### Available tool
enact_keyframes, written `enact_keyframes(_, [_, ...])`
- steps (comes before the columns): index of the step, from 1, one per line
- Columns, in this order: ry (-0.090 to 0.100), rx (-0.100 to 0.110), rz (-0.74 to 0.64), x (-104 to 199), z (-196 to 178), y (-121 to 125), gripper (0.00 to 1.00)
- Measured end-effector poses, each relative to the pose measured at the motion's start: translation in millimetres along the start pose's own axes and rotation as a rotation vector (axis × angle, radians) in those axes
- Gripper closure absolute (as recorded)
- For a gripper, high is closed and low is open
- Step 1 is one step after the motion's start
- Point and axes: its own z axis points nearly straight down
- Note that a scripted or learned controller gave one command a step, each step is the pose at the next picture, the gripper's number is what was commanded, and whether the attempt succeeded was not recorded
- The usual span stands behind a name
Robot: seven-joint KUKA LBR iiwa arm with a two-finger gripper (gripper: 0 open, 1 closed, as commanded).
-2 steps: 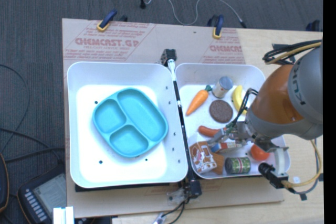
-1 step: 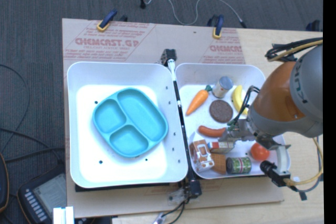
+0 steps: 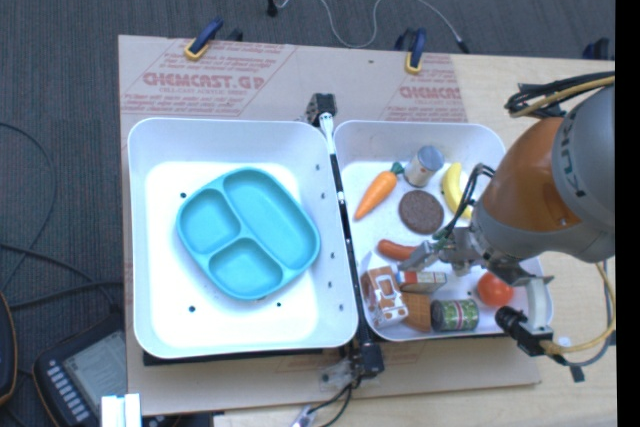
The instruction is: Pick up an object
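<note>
**Gripper low in the right bin, among crowded toy food**

Gripper (image 3: 432,260) sits low in the right bin (image 3: 480,133), and we cannot tell from this slanted view whether it has anything in its grasp; the wrist and orange band cover much of it. It hangs just above the red sausage (image 3: 397,249) and near the brown round disc (image 3: 421,211), so we judge one of these to be the target.

We expect the sausage to be light, stiff plastic, smooth and rounded, so it may roll or squirt out under a pinch. Taking it across its short width, at mid-length, looks safest. The disc lies flat and offers little to take hold of except its rim.

Room is tight. The carrot (image 3: 374,194) lies just up-left, the small jar (image 3: 425,164) and banana (image 3: 454,187) sit toward the far wall, the snack packet (image 3: 383,294) and green-labelled can (image 3: 455,315) crowd the near wall, and the tomato (image 3: 494,289) rests close to the arm. The divider between the bins is near the sausage's left end, so we would lift straight up.

The left bin (image 3: 150,245) holds a blue divided plate (image 3: 247,231) with bare floor around it.
</note>
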Motion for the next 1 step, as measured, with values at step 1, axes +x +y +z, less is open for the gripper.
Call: enact_keyframes(1, [0.000,0.001,0.000,0.1,-9.4,0.2,1.00])
